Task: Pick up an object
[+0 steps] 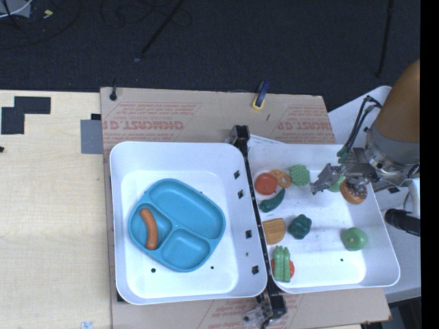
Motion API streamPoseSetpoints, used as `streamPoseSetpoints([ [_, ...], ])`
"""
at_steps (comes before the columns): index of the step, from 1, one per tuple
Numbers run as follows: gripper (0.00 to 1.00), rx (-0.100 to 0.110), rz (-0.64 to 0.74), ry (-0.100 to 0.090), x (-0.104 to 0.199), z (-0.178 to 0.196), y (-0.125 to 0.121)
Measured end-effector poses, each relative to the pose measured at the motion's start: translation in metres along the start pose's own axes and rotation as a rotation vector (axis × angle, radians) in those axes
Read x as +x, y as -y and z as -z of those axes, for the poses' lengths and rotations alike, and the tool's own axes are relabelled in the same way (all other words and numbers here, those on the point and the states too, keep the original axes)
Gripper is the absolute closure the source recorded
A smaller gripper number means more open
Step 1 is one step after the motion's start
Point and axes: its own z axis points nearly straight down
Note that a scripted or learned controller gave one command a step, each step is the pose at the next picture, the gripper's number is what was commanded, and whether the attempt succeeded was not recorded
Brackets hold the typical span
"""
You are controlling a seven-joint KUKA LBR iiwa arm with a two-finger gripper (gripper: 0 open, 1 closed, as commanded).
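On the tabletop (48, 204) two bins sit side by side: the left bin (130, 163) holds a divided plate (180, 223) with a sausage (149, 227) in its left compartment. In the right bin (374, 269), a tomato (265, 183) and a ring (282, 178) lie at the far left, a pepper (299, 226) mid-bin and an apple (354, 238) to its right. My claw (341, 181) hangs over that bin's far right, a doughnut (354, 193) just beside it.

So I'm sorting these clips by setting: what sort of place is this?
Most likely a robotics lab bench, not a kitchen. Two white bins sit on cardboard, one holding a blue divided plate and the other toy food such as a green pepper, with loose cables on dark floor behind.
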Motion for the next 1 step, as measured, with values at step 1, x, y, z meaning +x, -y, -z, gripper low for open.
streamPoseSetpoints([
  [1, 0.00, -0.014, 0.002, 0.002, -0.0001, 0.0079, -0.0025],
])
